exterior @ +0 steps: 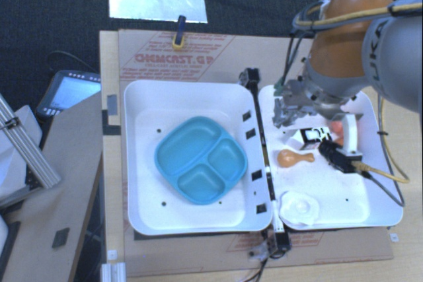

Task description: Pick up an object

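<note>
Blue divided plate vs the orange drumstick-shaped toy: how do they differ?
The blue divided plate lies in the left bin; the orange drumstick-shaped toy lies in the right bin, near the gripper. The plate is far larger, flat, with three compartments; the toy is small and rounded. Both lie untouched.

The cardboard sheet (173, 57) under the bins carries red print near its far edge. The large line reads "CHEMCAST", followed by what looks like "GP"; the last letters are blurred. Smaller red lines above and below it are too fine to read. More red print shows on the cardboard at the near edge, below the bins, also unreadable.

The arm (395, 56) bears dark letters on its grey casing at the right edge; "UK" can be made out, cut off by the casing's curve.

A small black-and-white item (314, 135) in the right bin has white marks on black that cannot be read.
</note>
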`<state>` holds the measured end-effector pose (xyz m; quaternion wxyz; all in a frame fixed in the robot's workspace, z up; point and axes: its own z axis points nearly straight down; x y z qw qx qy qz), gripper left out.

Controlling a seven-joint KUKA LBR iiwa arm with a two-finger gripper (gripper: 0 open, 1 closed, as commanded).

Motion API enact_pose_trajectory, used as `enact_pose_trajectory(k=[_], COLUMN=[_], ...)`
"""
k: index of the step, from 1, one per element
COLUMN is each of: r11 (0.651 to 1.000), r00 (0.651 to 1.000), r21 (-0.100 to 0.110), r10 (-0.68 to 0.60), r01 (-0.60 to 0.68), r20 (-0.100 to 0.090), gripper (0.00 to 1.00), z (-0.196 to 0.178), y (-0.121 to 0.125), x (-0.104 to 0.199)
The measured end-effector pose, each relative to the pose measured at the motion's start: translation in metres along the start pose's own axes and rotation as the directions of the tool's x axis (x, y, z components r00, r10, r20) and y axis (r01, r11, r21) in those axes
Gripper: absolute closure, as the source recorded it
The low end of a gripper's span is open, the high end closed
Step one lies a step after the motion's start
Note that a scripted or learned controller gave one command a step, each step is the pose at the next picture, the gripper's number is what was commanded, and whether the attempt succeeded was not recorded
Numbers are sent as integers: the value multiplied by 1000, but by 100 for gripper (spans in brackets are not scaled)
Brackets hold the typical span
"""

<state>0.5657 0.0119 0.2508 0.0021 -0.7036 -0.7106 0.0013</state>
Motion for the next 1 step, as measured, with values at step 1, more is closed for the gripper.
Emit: enact_pose_trajectory(k=[1], r11=[1000], r00=[1000], r21=[1], r10=[-1], r01=[1], r20=[0], gripper=[100], z=[20], y=[-15], x=[53])
